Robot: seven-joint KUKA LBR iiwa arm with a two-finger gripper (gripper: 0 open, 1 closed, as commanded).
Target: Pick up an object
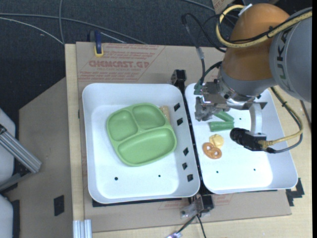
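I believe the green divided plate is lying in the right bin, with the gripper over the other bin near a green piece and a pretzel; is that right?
Not quite. The camera view shows the green plate lying in the left bin, not the right. The gripper is over the other bin, the right bin, near the green piece and the pretzel, as you said.
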